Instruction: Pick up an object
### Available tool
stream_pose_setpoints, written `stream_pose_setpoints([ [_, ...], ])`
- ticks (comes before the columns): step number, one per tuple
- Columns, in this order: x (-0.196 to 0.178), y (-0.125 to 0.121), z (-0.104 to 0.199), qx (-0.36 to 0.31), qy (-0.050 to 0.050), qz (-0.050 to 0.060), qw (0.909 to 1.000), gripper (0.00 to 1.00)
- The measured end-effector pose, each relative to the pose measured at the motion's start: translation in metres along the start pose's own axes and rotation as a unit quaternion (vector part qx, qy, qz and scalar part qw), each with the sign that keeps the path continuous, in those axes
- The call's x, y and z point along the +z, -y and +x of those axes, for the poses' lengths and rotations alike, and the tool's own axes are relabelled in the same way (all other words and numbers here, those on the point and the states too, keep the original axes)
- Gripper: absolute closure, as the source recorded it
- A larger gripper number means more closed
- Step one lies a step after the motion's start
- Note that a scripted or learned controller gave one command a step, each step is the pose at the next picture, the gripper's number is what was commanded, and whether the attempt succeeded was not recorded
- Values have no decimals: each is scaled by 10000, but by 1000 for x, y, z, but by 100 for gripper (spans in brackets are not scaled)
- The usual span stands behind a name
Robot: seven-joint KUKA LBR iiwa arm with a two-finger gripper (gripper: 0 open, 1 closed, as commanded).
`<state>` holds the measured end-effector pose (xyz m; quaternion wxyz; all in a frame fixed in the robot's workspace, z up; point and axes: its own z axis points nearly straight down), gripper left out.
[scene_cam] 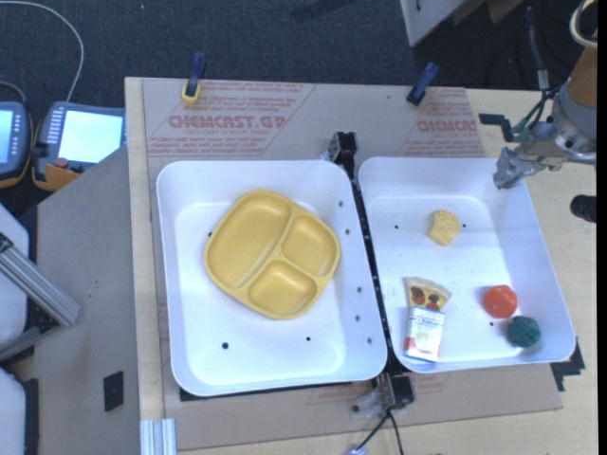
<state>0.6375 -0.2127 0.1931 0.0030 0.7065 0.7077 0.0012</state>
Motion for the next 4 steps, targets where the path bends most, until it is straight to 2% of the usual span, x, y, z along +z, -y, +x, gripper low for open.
stream_pose_setpoints([
  [1, -44, -1, 0, 2, 1, -2, 10000, 100],
  [2, -42, -4, 43, -12, -17, 34, 10000, 100],
  [4, -46, -3, 162, -13, -18, 35, 10000, 100],
])
